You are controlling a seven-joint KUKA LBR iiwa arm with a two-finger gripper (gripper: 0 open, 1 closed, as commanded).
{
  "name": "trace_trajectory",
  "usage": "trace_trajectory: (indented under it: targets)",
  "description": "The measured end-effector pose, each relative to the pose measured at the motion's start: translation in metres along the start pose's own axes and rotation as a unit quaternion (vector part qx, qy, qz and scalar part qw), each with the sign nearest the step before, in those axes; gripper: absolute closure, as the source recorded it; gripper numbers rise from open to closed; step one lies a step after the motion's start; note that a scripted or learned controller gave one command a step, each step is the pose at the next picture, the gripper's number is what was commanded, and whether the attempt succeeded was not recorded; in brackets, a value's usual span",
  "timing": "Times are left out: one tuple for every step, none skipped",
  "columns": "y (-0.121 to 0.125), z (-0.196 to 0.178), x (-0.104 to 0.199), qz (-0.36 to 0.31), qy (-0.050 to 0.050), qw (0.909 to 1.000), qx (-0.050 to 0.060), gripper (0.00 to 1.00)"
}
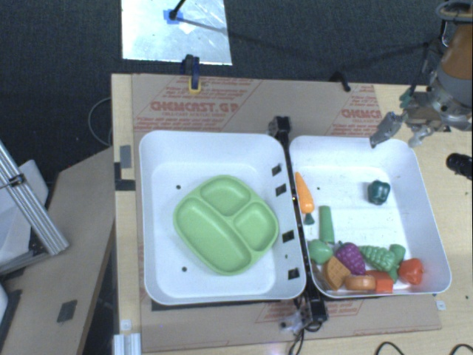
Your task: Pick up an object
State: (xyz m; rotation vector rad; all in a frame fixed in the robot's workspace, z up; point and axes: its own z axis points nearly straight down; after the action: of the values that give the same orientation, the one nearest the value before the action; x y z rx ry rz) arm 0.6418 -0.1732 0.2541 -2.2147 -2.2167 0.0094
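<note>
My gripper (399, 132) hangs at the far right, above the back edge of the right bin (429, 220), its two fingers spread open with nothing between them. In that bin lie a dark green pepper (378, 191), an orange carrot (303, 191) by the left wall, a green cucumber (326, 224), and a heap of toy food at the front: purple grapes (350, 257), a red tomato (411, 271), a green bumpy piece (377, 257) and others. The pepper sits below and slightly left of the gripper.
The left bin (159, 198) holds a light green divided plate (225, 225). Black clips line the divider (287, 191) between the bins. A blue clamp (192, 69) stands at the bench's back edge, with a shiny sheet (176, 21) beyond it.
</note>
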Motion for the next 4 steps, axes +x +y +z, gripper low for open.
trace_trajectory:
  targets:
    - [0.002,-0.008,0.001,-0.001,-0.001,1.0,-0.006,0.0]
    - [0.006,0.051,-0.005,0.0,-0.001,1.0,-0.005,0.0]
    - [0.003,0.095,-0.011,0.0,-0.001,1.0,-0.005,0.0]
    - [-0.001,0.138,-0.007,0.0,-0.001,1.0,-0.006,0.0]
